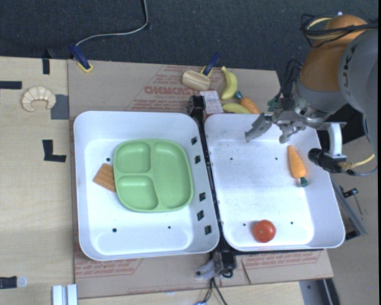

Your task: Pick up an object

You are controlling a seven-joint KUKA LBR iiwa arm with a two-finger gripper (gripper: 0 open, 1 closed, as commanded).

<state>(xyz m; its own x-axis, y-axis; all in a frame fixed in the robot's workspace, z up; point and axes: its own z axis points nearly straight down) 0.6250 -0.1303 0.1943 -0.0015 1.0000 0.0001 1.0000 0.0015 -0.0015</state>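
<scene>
So the gripper (269,129) is up over the back edge of the right bin (254,176), fingers spread w/ nothing between them. The arm (333,62) comes in from the right, orange band above the wrist.

Right bin has 2 things: a carrot (296,164) lying near the right wall, green end pointing toward the front, just right of and below the gripper but not touching it, and a tomato (263,230) near the front wall, well apart from the gripper.

Left bin (92,189) holds a green divided plate (153,175) w/ 3 compartments, and a brown flat piece (105,177) tucked at its left edge, partly under it afaict.

Behind the bins on the cardboard: a banana (228,84), a bread-roll-looking thing (195,79), a small box (210,100) and an orange bit (248,105) next to it. A croissant (39,98) sits far left on the bench.
</scene>
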